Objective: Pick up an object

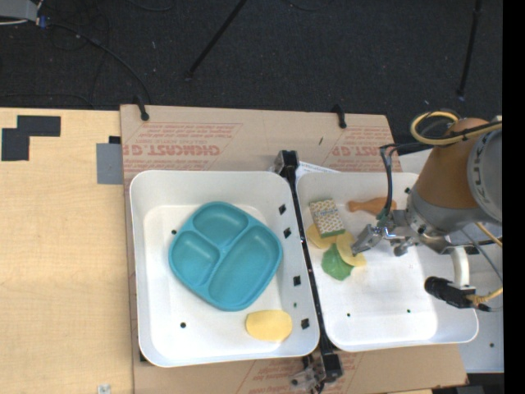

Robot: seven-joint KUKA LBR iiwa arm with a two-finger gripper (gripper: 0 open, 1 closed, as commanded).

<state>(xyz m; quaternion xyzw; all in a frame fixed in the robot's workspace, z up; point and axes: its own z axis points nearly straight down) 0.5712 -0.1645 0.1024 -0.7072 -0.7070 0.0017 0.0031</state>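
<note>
Over the right bin (394,310), camera view, we see the gripper (362,243) low in the bin's left half, with the grey arm (447,183) reaching in from the right. We cannot tell how far the gripper is open, and we cannot tell if it has hold of anything; the tip is too small and cluttered to read. The tip sits right at a pale yellow piece (353,258), touching or just above it, we cannot say which. That piece overlaps a green lump (335,267) on its left. These two are the nearest candidates for the pick, both lying on the bin floor close to the divider between the bins. Just up from them lies a second yellow piece (317,237), and touching that, a small patterned block (326,214). An orange stick-like thing (366,206) lies near the bin's far wall, just beside the arm.

The left bin (164,220) holds a teal divided plate (225,255), flat, about central. A yellow oval thing (268,325) lies near the front wall, just apart from the plate. Both bins rest on a cardboard sheet (213,142) with red print.
</note>
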